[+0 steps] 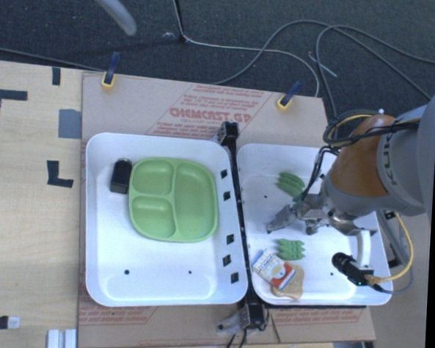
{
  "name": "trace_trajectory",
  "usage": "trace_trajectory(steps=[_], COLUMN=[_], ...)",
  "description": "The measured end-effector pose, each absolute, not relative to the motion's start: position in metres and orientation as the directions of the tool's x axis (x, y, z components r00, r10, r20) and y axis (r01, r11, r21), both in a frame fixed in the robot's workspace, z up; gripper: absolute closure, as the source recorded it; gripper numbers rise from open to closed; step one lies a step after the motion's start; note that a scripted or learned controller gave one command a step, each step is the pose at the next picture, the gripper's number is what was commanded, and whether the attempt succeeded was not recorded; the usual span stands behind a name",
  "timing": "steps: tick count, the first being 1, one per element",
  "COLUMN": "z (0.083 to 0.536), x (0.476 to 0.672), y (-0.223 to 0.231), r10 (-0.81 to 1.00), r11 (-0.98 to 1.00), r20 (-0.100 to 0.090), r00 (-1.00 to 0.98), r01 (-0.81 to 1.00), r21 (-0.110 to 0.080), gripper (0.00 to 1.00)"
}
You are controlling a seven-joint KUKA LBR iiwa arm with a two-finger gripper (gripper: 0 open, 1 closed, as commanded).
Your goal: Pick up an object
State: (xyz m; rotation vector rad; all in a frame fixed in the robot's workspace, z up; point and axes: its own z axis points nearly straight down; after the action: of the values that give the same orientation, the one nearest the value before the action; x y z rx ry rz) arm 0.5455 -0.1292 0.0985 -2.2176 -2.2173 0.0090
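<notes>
My gripper [294, 226] hangs over the middle of the right bin [342, 291], with the arm coming in from the right. Its fingers stand apart, open, with nothing between them. Just below it lies a small green leafy toy [291, 248]. A second green piece [291, 184] lies above the gripper, toward the bin's back. At the front of this bin sit a small white carton [267, 264] and a tan and orange item [289, 280], touching each other.
The left bin [101, 273] holds a light green divided plate [174, 199] with a small black block [120, 176] at its left edge. A black divider [233, 215] runs between the bins. Cables trail at the arm's right.
</notes>
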Motion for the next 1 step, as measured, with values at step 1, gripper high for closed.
trace_trajectory(steps=[1], z=[0.1118], x=[0.5471], y=[-0.1275], r10=[1.000], r11=[0.003], r20=[0.001], r00=[-0.003], r01=[1.000], r21=[-0.004], gripper=[1.00])
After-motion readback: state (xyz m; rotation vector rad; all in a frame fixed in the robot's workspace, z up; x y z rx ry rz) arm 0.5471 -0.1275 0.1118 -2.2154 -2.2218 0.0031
